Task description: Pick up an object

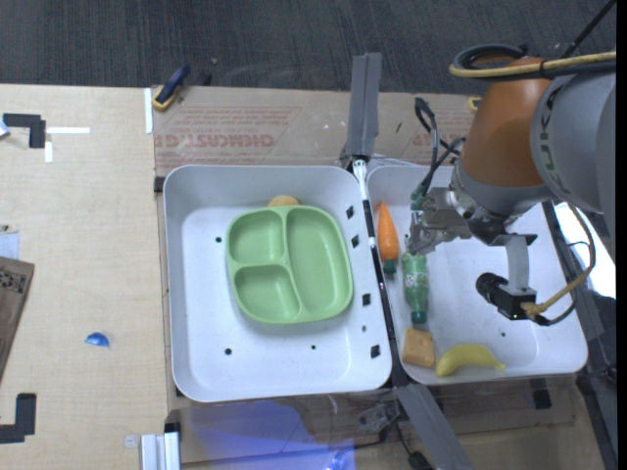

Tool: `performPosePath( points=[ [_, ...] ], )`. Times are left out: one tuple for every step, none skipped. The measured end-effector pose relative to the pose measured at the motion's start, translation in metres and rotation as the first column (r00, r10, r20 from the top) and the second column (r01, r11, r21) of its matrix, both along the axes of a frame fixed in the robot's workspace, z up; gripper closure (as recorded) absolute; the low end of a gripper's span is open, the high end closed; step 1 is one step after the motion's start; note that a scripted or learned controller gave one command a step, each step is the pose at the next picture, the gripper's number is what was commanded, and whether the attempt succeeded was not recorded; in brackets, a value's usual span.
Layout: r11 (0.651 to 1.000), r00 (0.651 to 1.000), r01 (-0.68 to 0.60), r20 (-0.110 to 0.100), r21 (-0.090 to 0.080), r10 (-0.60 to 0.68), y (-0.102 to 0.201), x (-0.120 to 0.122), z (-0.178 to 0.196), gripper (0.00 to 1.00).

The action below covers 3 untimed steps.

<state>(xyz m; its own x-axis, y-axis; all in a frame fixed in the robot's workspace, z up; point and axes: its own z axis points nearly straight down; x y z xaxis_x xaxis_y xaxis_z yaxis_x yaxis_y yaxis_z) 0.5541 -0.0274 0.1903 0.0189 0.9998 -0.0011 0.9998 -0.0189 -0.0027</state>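
Note:
My gripper [424, 235] hangs low over the left side of the right bin [549, 360], just above the cap end of a green bottle [416, 284] that lies along the bin's left wall. An orange carrot [388, 231] lies just left of the gripper against the same wall. A tan block [418, 347] and a yellow banana [468, 360] rest at the bin's front. The view does not show anything held in the gripper.
The left bin [196, 292] holds a green three-compartment plate [290, 262] with a small yellow object [284, 202] behind its far edge. A black sensor on a cable [500, 297] hangs from the arm over the right bin's middle. A divider rail [372, 253] separates the bins.

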Motion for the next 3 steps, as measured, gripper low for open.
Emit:
performPosePath(
  points=[
    [0.969,0.969,-0.247,0.001,-0.001,0.247,-0.009,-0.039,0.107,1.00],
    [0.969,0.969,-0.248,0.001,-0.001,0.248,-0.009,-0.039,0.107,0.00],
    [0.966,0.966,-0.258,-0.003,0.002,0.258,-0.016,-0.036,0.006,0.00]
  ],
)
